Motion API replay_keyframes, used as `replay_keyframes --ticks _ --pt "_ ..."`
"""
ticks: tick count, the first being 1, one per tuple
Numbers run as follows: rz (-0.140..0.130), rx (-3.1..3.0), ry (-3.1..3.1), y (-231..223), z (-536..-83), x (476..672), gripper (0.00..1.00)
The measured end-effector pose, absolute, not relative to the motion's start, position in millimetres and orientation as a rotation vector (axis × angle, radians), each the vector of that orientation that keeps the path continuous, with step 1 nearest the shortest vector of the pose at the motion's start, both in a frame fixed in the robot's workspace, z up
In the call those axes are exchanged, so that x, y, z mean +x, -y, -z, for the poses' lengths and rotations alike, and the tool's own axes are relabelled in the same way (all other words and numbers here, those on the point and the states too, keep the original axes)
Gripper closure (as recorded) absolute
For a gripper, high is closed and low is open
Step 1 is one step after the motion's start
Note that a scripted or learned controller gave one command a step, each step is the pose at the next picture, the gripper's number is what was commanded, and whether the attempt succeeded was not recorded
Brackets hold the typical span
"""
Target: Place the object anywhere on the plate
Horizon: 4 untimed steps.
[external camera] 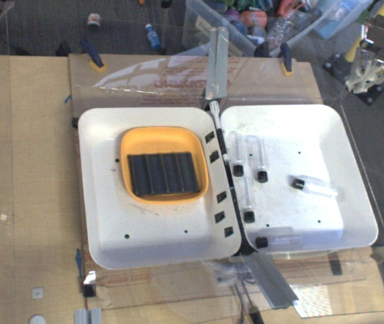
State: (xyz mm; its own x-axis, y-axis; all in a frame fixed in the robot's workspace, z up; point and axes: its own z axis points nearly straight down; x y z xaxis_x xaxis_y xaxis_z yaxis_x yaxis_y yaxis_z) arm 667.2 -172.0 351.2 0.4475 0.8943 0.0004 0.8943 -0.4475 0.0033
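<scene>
An orange plate (166, 135) with rounded corners lies in the left white bin (111, 235). A dark grey rectangular block (163, 173) with lengthwise ridges rests flat on the plate and covers most of its lower half. In the right white bin (340, 147) lie several clear plastic tubes with black caps: two (236, 155) (260, 160) near the divider, one (313, 185) slanting in the middle, one (248, 200) lower along the divider, and one (277, 239) at the front wall.
A metal divider strip (216, 66) runs between the bins. Behind the bench stands a clear tub (272, 5) of colourful items. Two clamps (94, 58) (286, 58) hold the back edge. Equipment (367, 66) sits at the far right.
</scene>
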Motion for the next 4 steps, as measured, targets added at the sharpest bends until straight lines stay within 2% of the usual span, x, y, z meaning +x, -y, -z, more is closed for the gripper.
replay_keyframes --ticks 1,2,4 --pt "-0.005 2.46 -1.944 173.3 -425.8 667.7 1.0" --pt "-0.004 2.141 -2.288 209.1 -437.3 667.1 1.0" --pt "-0.002 1.42 -2.793 221.4 -437.7 667.8 1.0"
